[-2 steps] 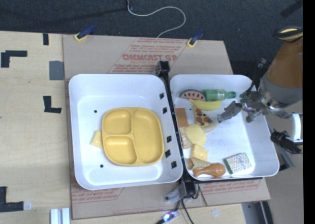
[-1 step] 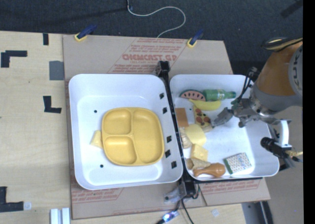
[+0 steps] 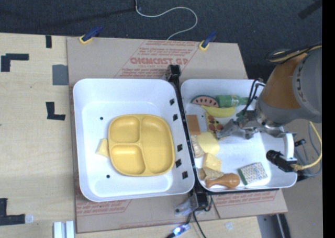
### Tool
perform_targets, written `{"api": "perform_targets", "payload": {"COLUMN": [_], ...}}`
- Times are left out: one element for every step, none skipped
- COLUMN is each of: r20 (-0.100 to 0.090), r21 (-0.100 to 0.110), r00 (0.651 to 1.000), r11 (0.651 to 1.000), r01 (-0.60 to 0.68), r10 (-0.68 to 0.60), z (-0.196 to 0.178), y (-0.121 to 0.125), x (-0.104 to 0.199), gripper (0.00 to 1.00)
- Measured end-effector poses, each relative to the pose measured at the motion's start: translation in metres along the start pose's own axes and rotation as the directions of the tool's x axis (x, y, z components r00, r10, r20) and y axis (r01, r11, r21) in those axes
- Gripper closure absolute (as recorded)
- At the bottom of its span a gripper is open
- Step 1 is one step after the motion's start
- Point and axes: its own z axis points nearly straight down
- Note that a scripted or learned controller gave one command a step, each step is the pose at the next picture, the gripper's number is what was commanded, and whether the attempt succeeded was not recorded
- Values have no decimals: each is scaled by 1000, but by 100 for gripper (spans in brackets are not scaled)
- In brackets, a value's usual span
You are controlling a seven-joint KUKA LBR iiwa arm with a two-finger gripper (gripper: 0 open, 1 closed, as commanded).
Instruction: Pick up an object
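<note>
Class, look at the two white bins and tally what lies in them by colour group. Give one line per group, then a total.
Yellow or cream: 5 (divided plate, wedge beside it, banana, block, wedge)
Green: 2 (bottle, patterned pad)
Red: 1 (watermelon slice)
Brown: 1 (drumstick)
Total: 9

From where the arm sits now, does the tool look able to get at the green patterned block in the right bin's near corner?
Probably yes. The green patterned block lies flat with bare bin floor between it and the tool; only the bin wall crowds its near side.
</note>
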Motion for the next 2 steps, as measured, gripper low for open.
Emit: {"api": "perform_targets", "payload": {"r20": [0, -5], "r21": [-4, -14], "r00": [1000, 1000], "r11": [1000, 1000], "r01": [0, 1], "r10": [0, -1], "z": [7, -7], "y": [1, 5], "x": [0, 3], "gripper": [0, 100]}}
